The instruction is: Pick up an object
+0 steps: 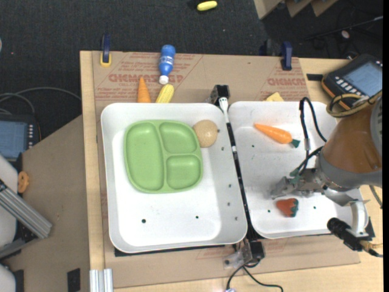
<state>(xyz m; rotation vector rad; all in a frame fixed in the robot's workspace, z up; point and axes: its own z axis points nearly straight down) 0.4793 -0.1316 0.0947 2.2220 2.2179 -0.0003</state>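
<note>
Over the right bin [261, 221], the gripper [290, 188] is hovering just above a red toy [287, 207], its opening impossible to tell, nothing lifted yet, the grasp remaining

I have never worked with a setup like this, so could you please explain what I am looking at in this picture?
One fixed camera looks down at a slant on a bench with two shallow white bins. The grey and orange machine on the right is a robot arm; its gripper hangs low in the right bin, just above a small red toy. I cannot tell whether it grips anything. A toy carrot lies further back in that bin. The left bin holds a green divided plate and a tan ball. A small bottle lies on the bench behind.
</note>
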